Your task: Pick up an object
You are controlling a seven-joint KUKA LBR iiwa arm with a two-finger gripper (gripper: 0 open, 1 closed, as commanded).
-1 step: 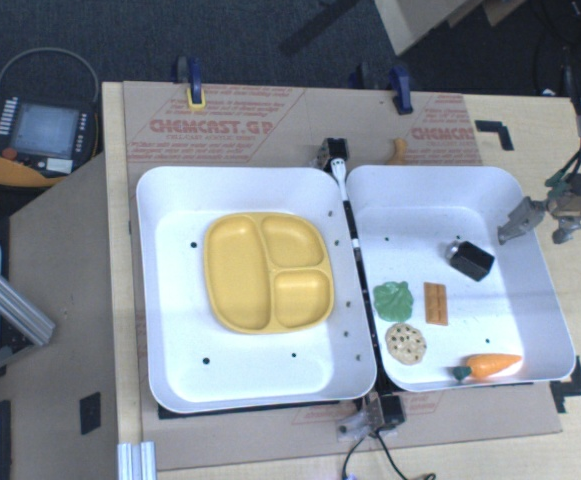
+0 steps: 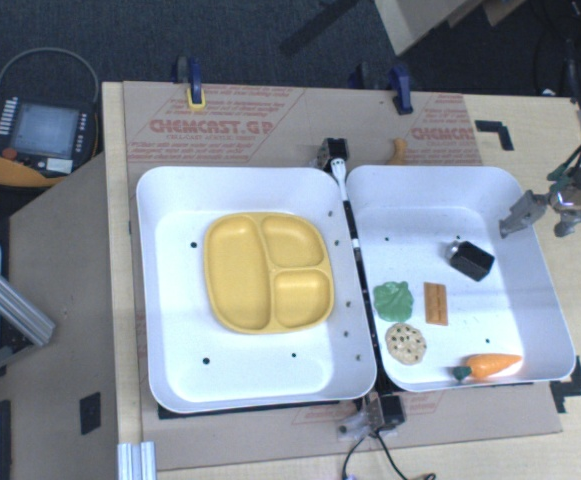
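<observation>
Here, five objects (image 2: 435, 303) fill one bin (image 2: 530, 298); gripper (image 2: 550, 211) spread open, empty.

The gripper (image 2: 542, 213) is small, made of dull grey metal with angular grey jaws, a greenish fitting and thin dark cables above it.

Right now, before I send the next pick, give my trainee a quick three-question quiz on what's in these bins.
1. True or false: the yellow divided plate lies in the left bin.
2. Which item sits nearest the right bin's front edge?
A. black block
B. carrot
C. green leaf
3. Fill in: the cookie lies just in front of the ____.

Key: 1 true; 2 B; 3 green leaf.
</observation>
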